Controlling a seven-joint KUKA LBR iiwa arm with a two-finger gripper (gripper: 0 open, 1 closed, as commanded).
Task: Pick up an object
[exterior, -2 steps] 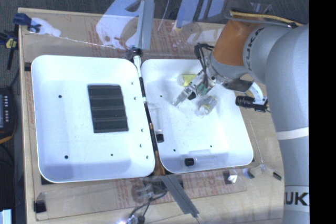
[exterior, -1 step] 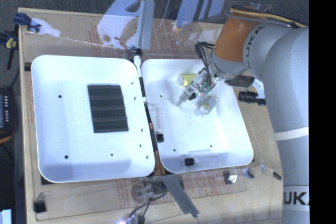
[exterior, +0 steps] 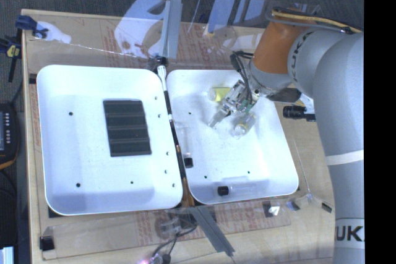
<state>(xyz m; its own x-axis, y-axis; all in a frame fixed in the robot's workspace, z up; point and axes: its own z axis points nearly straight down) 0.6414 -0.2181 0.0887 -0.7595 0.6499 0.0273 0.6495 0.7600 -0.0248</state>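
Overhead, the grey arm (exterior: 322, 71) enters from 3 o'clock and covers the right bin's (exterior: 204, 176) upper right corner. That bin's 6 and 9 o'clock stretches lie open. Across the divider, the left bin (exterior: 62, 151) holds a dark ribbed block (exterior: 127, 127), long axis running 12 to 6, with wide margins all around. The gripper (exterior: 230, 109) hangs over the right bin's centre-top; whether its fingers are apart I cannot tell. A small yellow object (exterior: 219, 94) sits just at its 11 o'clock.
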